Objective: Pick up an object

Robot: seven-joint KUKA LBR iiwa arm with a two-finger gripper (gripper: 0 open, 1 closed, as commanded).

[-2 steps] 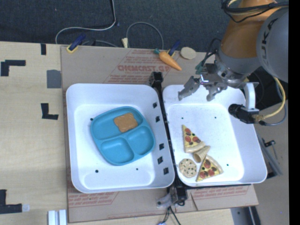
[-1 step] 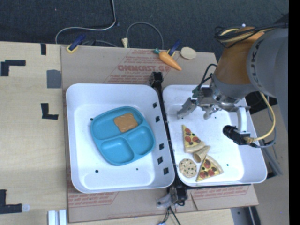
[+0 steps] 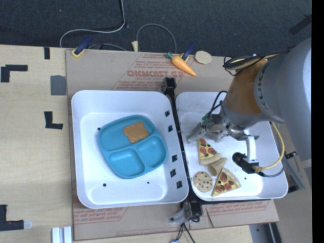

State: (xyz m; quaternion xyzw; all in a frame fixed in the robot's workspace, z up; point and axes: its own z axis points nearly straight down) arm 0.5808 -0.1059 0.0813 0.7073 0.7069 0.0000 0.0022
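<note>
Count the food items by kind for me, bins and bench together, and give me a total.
Pizza slices: 2
Cookies: 2, one in the right bin, one on the bench
Toast: 1, on the blue plate
Carrot: 1
Total: 6

Both bins [image 3: 81,151] are plain white. The left one holds a sky-blue divided plate [image 3: 132,146] carrying a tan-brown square of toast [image 3: 135,131]. In the right bin, two pizza slices [image 3: 206,150] [image 3: 226,182] show yellow cheese dotted with red and green on pale crust, and a beige cookie [image 3: 202,181] is speckled dark. The arm [image 3: 283,85] is grey with an orange band [image 3: 246,92]. At the far edge of the tan cardboard sheet [image 3: 101,70], printed in red, lies an orange carrot [image 3: 183,66] beside a cream disc [image 3: 203,57].
</note>
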